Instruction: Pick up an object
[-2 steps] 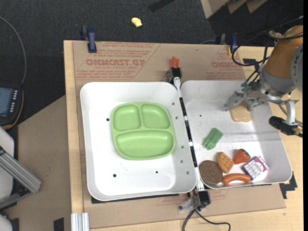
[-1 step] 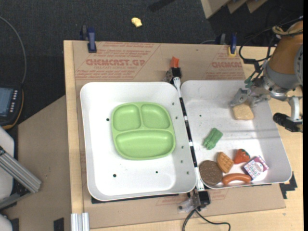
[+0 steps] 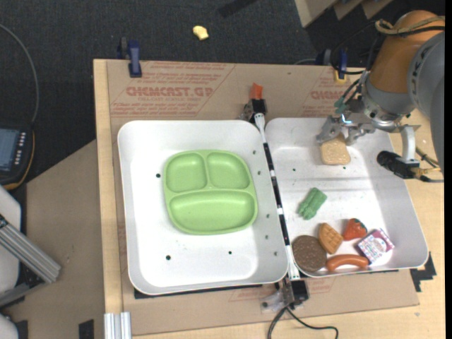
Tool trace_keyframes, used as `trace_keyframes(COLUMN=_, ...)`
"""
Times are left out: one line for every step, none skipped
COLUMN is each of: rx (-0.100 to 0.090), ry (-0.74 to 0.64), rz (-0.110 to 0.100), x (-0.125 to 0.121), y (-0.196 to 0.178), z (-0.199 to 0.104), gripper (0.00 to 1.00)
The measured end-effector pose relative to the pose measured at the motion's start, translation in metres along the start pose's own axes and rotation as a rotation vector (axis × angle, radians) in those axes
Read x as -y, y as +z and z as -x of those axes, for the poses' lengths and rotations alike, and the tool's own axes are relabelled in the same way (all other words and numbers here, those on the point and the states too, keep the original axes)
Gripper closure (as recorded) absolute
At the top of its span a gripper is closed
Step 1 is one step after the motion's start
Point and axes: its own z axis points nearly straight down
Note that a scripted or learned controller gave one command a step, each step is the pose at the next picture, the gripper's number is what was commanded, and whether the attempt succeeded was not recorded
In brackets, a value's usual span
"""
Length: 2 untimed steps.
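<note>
Arm reaching in from right, wrist bent down, jaws over bread slice, grip unclear

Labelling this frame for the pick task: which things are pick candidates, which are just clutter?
Candidates, right bin:
- tan bread slice, under the end effector
- green ridged piece
- brown round patty
- orange cracker
- red strawberry
- pink wrapped packet
- red sausage

Clutter:
- green divided plate, left bin
- yellow scrap, floor
</note>
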Motion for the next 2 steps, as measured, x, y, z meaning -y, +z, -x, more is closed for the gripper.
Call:
trace_keyframes(rx=-0.002, ry=0.0, rz=-0.001, x=0.002, y=-0.031, z=-0.061, gripper=1.0)
trace_keyframes(rx=-0.004, ry=0.001, rz=-0.005, x=0.059, y=-0.095, z=-0.104, gripper=1.0)
